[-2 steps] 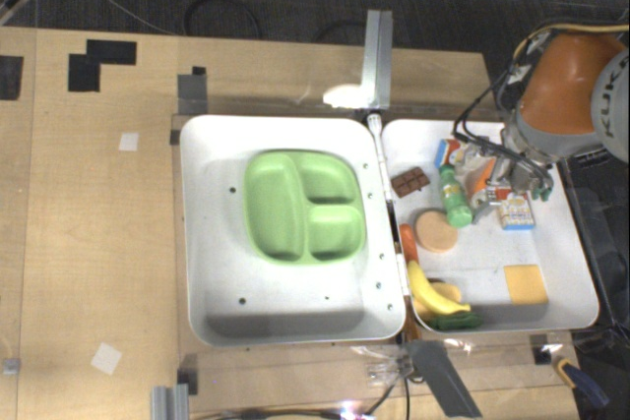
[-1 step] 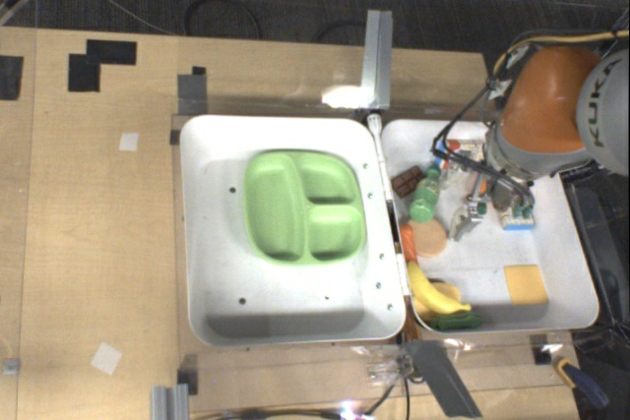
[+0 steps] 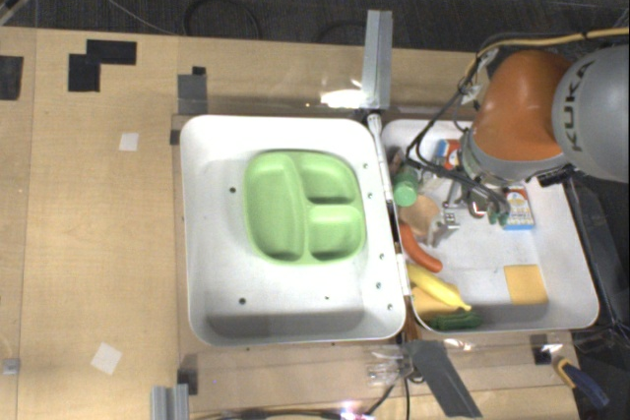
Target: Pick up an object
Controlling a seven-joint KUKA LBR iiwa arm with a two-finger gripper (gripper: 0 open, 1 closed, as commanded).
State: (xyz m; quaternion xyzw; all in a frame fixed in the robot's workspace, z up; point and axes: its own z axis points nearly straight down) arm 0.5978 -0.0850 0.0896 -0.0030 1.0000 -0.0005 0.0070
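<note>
Your arm (image 3: 551, 108) runs off the right edge, and its orange band hides the back of the right bin (image 3: 576, 310). The end effector (image 3: 455, 216) is too small and cluttered to tell how its fingers stand. A printed card (image 3: 519, 210) sits partly beneath the wrist, its label unreadable.

I see a green divided plate (image 3: 300, 205) lying in the left bin (image 3: 212, 280). In the right bin (image 3: 571, 300) the pincer (image 3: 451, 216) hangs over a red pepper (image 3: 421, 253), with a banana (image 3: 435, 290) and an orange block (image 3: 525, 283) nearby.
</note>
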